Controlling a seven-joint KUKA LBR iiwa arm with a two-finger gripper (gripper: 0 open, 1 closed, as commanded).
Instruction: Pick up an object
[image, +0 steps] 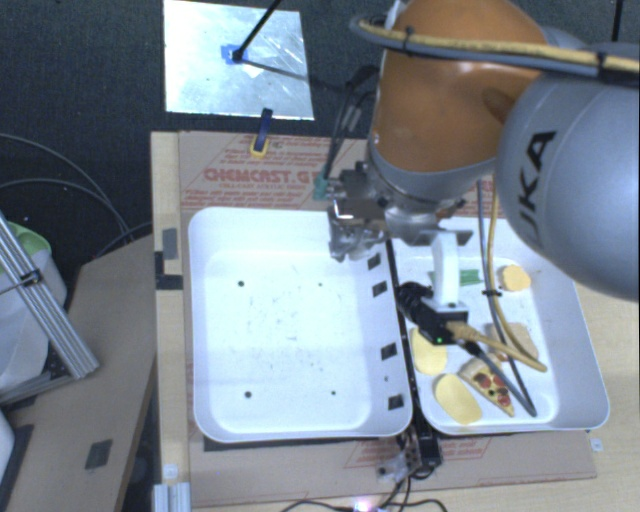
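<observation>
**Small toy pieces wait in the right bin**

We see the hand (352, 232) hanging over the far edge of the left bin (280, 400); we cannot tell its state. The likely targets lie in the right bin (585, 385): a pizza slice (490, 388), yellow discs (458, 398) and a white-and-green piece (446, 272). We judge them light, stiff and a little slick, best pinched across their narrow edges. The cardboard (250, 172) reads "CHEMCAST"; the arm (560, 170) shows "KA".
</observation>
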